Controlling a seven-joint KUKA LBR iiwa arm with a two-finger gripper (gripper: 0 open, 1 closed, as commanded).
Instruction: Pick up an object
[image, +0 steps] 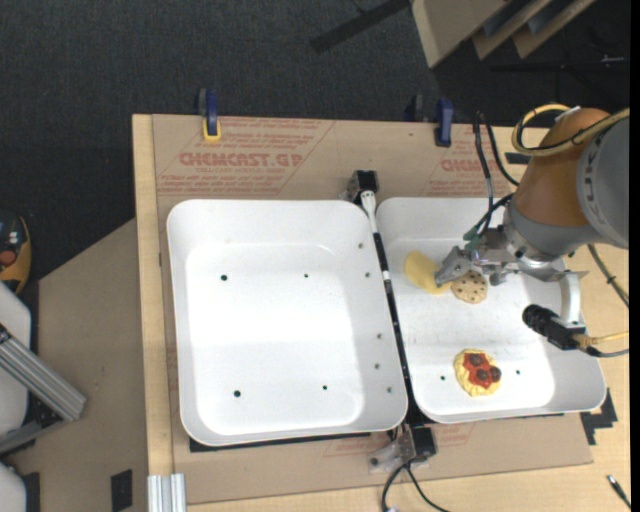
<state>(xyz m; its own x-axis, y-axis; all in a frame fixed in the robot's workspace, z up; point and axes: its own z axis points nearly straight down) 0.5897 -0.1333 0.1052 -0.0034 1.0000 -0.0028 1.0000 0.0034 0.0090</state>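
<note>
A round tan speckled cookie lies in the right shallow white bin, at six o'clock of the two-finger gripper and just under it. A pale yellow curved piece lies at the cookie's ten o'clock, and a small yellow pizza toy with red spots at its six. Whether the gripper is parted or closed cannot be told. The left white bin sits on a brown board over dark carpet.
</note>
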